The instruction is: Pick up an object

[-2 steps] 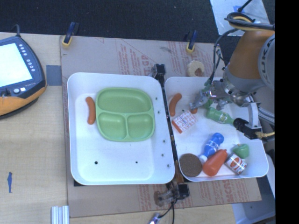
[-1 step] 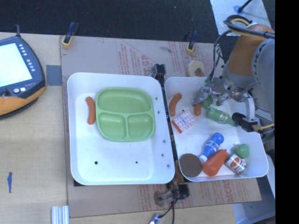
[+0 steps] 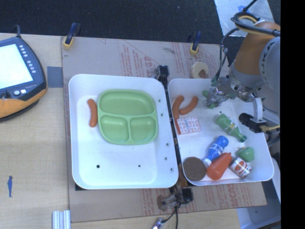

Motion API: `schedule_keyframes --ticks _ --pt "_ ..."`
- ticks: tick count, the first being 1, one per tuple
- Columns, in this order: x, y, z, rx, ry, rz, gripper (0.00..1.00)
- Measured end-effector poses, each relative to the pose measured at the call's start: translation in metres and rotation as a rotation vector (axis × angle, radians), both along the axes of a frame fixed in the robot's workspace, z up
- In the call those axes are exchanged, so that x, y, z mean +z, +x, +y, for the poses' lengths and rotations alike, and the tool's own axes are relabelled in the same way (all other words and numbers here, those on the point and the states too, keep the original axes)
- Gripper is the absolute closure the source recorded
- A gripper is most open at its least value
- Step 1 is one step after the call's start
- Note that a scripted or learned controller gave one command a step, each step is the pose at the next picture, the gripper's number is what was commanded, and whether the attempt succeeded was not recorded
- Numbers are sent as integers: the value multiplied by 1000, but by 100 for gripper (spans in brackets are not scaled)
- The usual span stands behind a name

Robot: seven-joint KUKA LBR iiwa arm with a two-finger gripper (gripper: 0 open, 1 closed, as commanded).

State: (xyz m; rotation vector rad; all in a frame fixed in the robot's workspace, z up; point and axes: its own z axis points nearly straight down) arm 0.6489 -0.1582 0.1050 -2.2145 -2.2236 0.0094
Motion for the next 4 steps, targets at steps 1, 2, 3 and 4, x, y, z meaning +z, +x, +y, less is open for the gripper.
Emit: schedule_keyframes --ticks 1,2,3,4 --pt "51 -71 -20 -1 2 -2 100" --pt "75 -11 23 0 3 -4 100" --pt "87 -47 91 3 1 -1 100" --pt "104 -77 126 3 1 0 100"
